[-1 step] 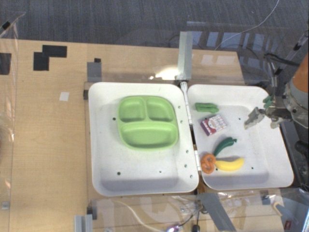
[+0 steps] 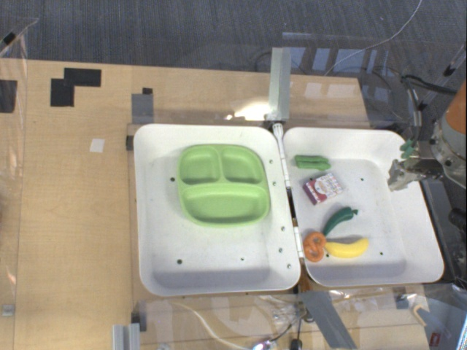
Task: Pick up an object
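The right bin (image 2: pixel 379 146) holds a light green pod-shaped item (image 2: pixel 311 162) at its back left and a small purple and white packet (image 2: pixel 322 188) just in front of it. A dark green pepper-like piece (image 2: pixel 338 219) lies mid-bin. A yellow banana (image 2: pixel 346 249) and an orange round item (image 2: pixel 314 246) rest near the front left. My gripper (image 2: pixel 400 175) hangs over the bin's right side, apart from all of these, with nothing seen between its fingers.
The left bin (image 2: pixel 157 254) bears a green divided plate (image 2: pixel 222 184). A metal post (image 2: pixel 280 86) stands behind the seam between the bins. Wooden bench top (image 2: pixel 66 217) stretches to the left. Cables and arm hardware crowd the far right.
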Controlling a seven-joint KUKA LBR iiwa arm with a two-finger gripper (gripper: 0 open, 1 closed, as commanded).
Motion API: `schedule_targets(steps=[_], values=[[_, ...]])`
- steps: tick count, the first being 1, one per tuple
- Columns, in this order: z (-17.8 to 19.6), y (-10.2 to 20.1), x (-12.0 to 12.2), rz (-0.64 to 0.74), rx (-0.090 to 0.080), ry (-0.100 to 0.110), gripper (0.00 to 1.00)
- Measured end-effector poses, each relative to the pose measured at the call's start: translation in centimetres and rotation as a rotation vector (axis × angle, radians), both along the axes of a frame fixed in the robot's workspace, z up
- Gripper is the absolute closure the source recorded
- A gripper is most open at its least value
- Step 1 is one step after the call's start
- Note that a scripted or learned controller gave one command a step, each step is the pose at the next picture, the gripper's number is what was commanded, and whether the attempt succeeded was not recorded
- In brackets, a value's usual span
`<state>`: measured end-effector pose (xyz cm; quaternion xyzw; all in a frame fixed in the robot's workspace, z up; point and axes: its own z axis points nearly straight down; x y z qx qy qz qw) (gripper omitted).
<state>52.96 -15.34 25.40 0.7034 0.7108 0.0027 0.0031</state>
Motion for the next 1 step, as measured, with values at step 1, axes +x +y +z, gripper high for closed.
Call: schedule_targets(steps=[1], values=[[-1.22, 0.53, 1.35, -0.029, 0.001, 0.003, 1.0]])
